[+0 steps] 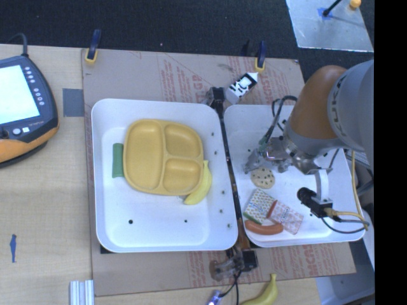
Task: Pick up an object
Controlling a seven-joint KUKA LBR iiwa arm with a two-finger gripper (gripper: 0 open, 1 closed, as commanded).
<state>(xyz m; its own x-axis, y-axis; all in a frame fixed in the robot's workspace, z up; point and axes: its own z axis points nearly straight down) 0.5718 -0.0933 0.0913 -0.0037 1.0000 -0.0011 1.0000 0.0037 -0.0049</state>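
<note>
Pincer (pixel 259 162) low in the right bin (pixel 236 132), just above a round cookie (pixel 262 179).

Whether its tips are apart or together cannot be told; nothing shows between them. The cookie lies at six o'clock of the pincer, almost touching, near the bin's middle. It looks light, flat, stiff and likely crumbly, so a gentle pinch across its edges would suit, though its low profile leaves little to catch. Further toward six o'clock lie a checkered packet (pixel 260 203), a clear wrapper (pixel 286 217) and a red sausage (pixel 263 227), all light; the sausage seems smooth and may roll. The left bin (pixel 102 170) on the desk (pixel 44 202) holds a yellow divided plate (pixel 164 156), a banana (pixel 201 189) at its four o'clock and a green strip (pixel 117 160) at nine.
</note>
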